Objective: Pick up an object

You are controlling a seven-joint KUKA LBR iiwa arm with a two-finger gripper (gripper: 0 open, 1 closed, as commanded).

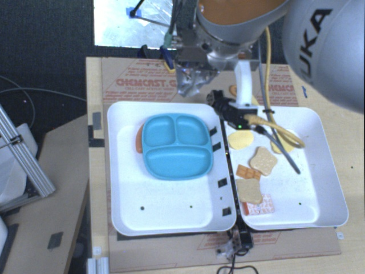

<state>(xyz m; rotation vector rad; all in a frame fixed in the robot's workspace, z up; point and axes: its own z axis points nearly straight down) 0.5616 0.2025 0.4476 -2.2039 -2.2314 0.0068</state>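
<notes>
On the bench [97, 153] two shallow white bins stand side by side, touching along their inner edges. The left bin [131, 210] holds a blue plate [177, 146] with three compartments, and a small orange piece [138, 140] shows from under the left edge of this plate. The right bin [319, 176] holds several small food toys: a pale yellow round slice [240, 140] near the inner wall, a piece like toast [263, 161] just beside it, a small orange cracker [248, 173] below, a tan slab [250, 191] under that, and a red and white flat piece [259, 208] near the front wall. A yellow curved thing like a banana [283, 135] lies further right, with a grey rod [283, 150] crossing over it. The grey arm [319, 33] with its orange band [239, 1] reaches in from the right, above the back of the bins. The hand [193, 83] hangs over the cardboard behind the left bin, apart from all the toys; whether its tips are spread or pressed together I cannot tell, and nothing is seen in it.
</notes>
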